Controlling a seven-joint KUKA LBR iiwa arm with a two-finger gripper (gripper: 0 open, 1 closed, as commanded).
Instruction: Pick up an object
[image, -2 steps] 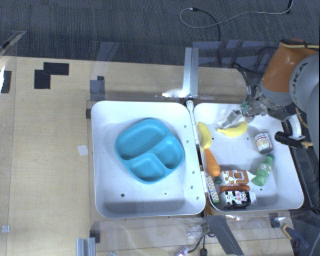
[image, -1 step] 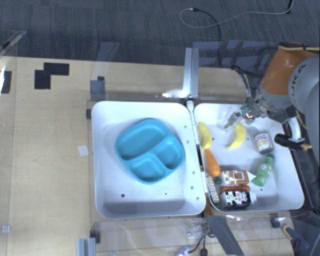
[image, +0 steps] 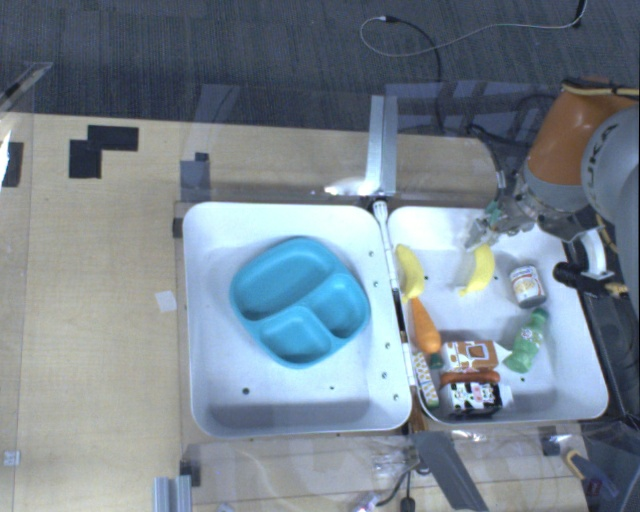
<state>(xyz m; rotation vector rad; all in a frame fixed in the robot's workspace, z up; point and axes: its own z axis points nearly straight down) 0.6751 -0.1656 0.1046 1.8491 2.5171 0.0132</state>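
The right bin (image: 570, 400) holds several small objects. A yellow banana (image: 409, 272) lies against its left wall, and a second yellow banana (image: 481, 271) lies near the middle of the far half. Below them are an orange carrot (image: 425, 326), a small labelled can (image: 525, 285), a green bottle (image: 526, 342), a brown and white carton (image: 470, 355) and a black and white carton (image: 472, 396). My gripper (image: 492, 222) hangs low over the bin's far side, just above the upper tip of the second banana. Nothing is visibly held.
The left bin (image: 210, 400) holds a blue divided plate (image: 298, 300). A metal divider post (image: 383, 150) rises between the bins at the back. The arm's orange band (image: 565, 130) and grey wrist crowd the right bin's far right corner.
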